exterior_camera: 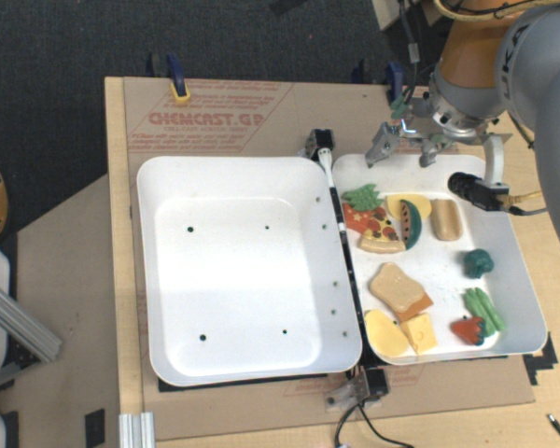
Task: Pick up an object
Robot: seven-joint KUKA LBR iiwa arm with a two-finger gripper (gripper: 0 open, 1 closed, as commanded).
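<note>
The right bin (pixel 521 278) holds several toy foods. A pizza slice (pixel 373 228), a green leaf (pixel 362 197), a watermelon wedge (pixel 412 220) and a tan bun (pixel 446 220) lie at its far end. A teal broccoli piece (pixel 477 263) sits at the right. Nearer the front are a bread slice (pixel 399 289), a cheese wedge (pixel 420 332), a pale yellow disc (pixel 383 332) and a green-and-red vegetable (pixel 477 317). My gripper (pixel 406 150) hangs over the bin's far rim, open, with nothing between its fingers (pixel 382 147). It is beyond the leaf and watermelon, apart from both.
The left bin (pixel 159 250) lies beside the right one, sharing a dark middle divider (pixel 341 241). A black part on a white bracket (pixel 474 190) juts from the arm over the right bin's far right corner. Blue clamps (pixel 176 75) stand at the board's back edge.
</note>
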